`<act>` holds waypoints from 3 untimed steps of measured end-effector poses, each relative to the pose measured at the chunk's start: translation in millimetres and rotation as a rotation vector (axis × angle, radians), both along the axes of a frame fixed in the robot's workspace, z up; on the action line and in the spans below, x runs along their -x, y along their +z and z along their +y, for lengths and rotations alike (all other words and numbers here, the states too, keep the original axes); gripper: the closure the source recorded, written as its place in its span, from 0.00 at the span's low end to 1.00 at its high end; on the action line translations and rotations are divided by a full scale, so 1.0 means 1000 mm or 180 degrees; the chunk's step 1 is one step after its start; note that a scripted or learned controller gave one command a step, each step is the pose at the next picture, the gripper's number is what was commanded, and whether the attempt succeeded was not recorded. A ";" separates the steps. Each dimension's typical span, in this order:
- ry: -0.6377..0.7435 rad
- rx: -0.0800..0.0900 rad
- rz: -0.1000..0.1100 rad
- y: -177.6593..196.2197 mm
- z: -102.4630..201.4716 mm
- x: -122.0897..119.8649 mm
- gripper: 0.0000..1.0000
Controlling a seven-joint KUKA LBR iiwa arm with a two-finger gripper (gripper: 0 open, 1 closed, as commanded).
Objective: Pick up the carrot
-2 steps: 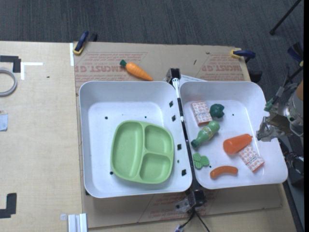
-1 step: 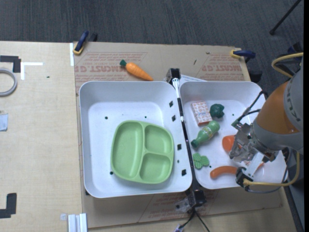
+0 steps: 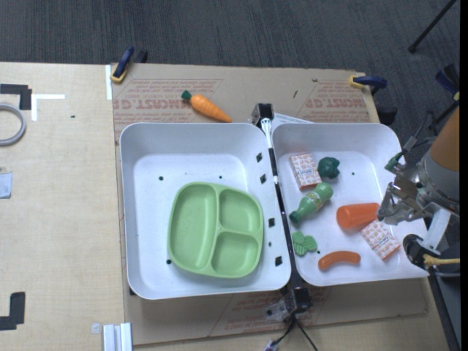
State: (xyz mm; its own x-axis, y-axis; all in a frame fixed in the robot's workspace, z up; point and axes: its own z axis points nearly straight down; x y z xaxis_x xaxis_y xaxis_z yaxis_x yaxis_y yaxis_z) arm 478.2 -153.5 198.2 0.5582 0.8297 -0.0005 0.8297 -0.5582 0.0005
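Note:
The carrot (image 3: 206,106), orange with a green top, lies on the cardboard behind the left bin (image 3: 146,196), outside both bins. My gripper (image 3: 387,210) hangs low over the right side of the right bin (image 3: 365,141), far from the carrot. It sits just right of an orange-red cylinder (image 3: 356,216) and above a small red-and-white box (image 3: 381,239). Nothing can be seen held in it.
A green divided plate (image 3: 216,229) lies in the left bin. The right bin also holds a second red-and-white box (image 3: 303,170), dark green broccoli (image 3: 329,167), a green bottle (image 3: 312,203), a green leafy piece (image 3: 304,243) and an orange sausage (image 3: 339,259). Clamps (image 3: 123,64) pin the cardboard's back corners.

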 end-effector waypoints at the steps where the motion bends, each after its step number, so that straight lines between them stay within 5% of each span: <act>1: -0.0757 -0.0008 0.0009 -0.106 0.056 0.001 1.00; 2: 0.1451 0.0004 -0.0005 0.025 0.051 -0.001 1.00; 3: 0.1758 0.0005 -0.0002 0.091 -0.025 0.000 1.00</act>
